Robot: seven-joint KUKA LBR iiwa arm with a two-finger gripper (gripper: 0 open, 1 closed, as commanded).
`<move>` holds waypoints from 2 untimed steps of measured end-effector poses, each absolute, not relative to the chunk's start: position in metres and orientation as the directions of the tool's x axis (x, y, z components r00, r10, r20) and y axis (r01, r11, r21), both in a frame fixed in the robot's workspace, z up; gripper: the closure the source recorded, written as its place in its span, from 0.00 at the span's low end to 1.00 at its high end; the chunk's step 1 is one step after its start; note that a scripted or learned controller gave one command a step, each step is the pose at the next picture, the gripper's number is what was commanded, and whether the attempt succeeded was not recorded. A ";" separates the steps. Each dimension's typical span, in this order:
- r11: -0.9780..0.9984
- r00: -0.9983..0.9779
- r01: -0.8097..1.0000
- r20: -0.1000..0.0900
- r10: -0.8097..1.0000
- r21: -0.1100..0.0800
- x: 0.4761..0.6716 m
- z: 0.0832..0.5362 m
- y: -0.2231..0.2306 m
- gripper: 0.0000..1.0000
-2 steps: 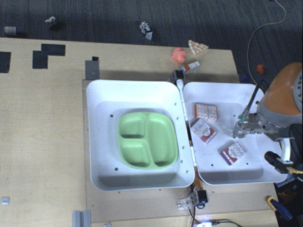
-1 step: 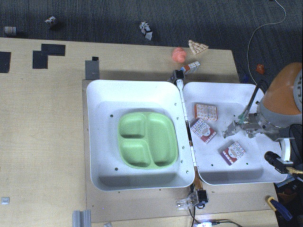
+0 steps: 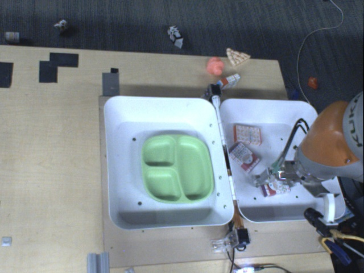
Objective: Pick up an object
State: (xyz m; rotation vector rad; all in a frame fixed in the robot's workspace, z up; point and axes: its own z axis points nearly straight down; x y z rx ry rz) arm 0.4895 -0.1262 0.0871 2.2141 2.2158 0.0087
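The right bin (image 3: 267, 106) holds a few small items. A flat red-and-white patterned card (image 3: 247, 134) lies near its back. A small red-and-grey packet (image 3: 244, 156) lies just in front of that. A small red-and-white piece (image 3: 269, 190) lies near the front wall. My gripper (image 3: 271, 180) is low inside this bin, directly over or against that red-and-white piece and to the right of the packet. The orange band (image 3: 325, 144) of the arm rises behind it at the right.
The left bin (image 3: 122, 118) contains a green divided plate (image 3: 176, 166). On the bench behind the bins lie a pink ball (image 3: 215, 66), a pizza-slice toy (image 3: 238, 56) and a small tube (image 3: 227, 82). A ridge (image 3: 223, 152) separates the two bins.
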 end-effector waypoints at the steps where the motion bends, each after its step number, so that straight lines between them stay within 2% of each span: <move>1: 0.003 -0.003 1.000 -0.003 1.000 0.015 0.491 0.098 -0.126 1.00; 2: 0.004 -0.004 1.000 -0.003 1.000 0.014 0.491 0.098 -0.126 0.00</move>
